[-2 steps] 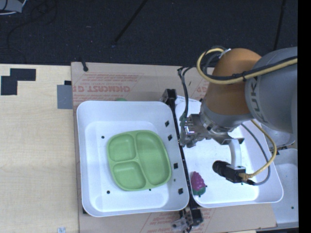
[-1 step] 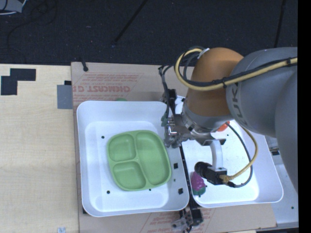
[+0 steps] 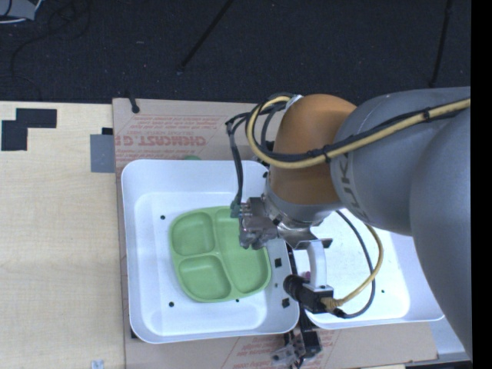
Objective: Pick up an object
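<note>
Over the left shallow white bin (image 3: pixel 142 206), the grey arm (image 3: pixel 407 167) reaches in from the right, its orange band (image 3: pixel 311 141) bent downward above the wrist. Its claw (image 3: pixel 252 233) hangs at the right edge of the light green divided plastic tray (image 3: pixel 207 256), which lies flat in that bin; whether the claw is spread or pressed together I cannot tell.

Looks like a robotics lab: industrial arm (image 3: pixel 400 167) over white bins (image 3: pixel 146 206) on a bench (image 3: pixel 54 237), loose cables (image 3: pixel 207 29) behind.
</note>
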`<state>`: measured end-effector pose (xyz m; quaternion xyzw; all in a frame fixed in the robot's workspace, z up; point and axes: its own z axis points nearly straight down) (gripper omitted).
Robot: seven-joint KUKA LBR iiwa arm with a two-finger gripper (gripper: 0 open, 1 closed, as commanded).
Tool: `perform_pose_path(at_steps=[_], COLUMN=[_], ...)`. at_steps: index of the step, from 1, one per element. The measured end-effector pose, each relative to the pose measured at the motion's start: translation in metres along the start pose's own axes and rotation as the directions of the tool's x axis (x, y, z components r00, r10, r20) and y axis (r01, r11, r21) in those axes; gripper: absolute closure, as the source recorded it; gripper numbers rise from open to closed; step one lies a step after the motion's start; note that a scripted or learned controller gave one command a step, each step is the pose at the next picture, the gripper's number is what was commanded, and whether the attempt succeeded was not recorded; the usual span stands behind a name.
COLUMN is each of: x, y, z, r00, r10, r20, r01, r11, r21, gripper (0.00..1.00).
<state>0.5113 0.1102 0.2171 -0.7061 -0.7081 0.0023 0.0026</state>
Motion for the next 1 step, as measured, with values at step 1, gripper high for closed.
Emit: perform_pose_path(at_steps=[1], x=[-0.0012], y=[0.0007], z=[-0.0005], r00=[1.0], r10=[0.002], r20=[0.001], r01=[-0.002], r11=[1.0], r21=[-0.002], gripper=[0.0])
